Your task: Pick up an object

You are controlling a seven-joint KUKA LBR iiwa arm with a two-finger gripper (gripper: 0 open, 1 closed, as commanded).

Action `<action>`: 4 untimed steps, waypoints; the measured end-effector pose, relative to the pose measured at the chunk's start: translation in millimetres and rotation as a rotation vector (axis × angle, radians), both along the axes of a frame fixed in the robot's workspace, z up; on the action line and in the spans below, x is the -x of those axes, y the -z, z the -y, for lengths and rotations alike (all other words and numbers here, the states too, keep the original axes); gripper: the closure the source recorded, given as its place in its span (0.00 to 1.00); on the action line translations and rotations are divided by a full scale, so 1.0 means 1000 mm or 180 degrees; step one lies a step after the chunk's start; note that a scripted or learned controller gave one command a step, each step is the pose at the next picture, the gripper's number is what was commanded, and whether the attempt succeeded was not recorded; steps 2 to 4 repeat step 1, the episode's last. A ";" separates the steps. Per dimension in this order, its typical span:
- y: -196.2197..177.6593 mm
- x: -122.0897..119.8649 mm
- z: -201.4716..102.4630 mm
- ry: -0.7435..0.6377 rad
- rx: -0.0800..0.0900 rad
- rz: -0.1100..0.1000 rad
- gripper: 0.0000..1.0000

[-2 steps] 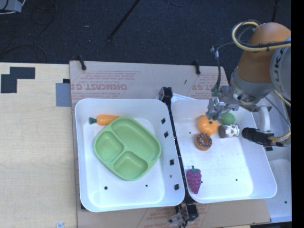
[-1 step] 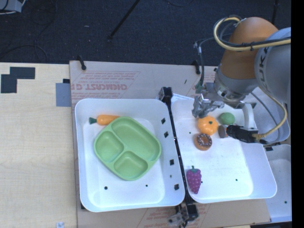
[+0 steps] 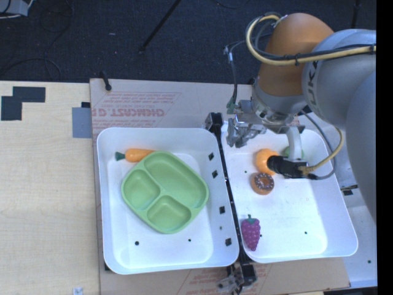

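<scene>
Left bin — a green tray with three compartments; a carrot lies at the tray's upper left edge, near the bin's far wall.

Right bin — an orange, a donut just below it, grapes at the near left corner.

Gripper — above the right bin's far left corner, near the orange; nothing seen between its fingers, open or closed I cannot tell.
</scene>
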State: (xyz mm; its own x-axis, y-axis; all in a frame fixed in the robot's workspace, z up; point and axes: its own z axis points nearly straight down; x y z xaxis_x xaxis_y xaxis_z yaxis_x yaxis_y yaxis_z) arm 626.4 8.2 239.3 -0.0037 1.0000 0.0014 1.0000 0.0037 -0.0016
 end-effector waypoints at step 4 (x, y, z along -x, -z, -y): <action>0.010 0.007 -0.052 0.0002 0.0002 -0.0010 1.00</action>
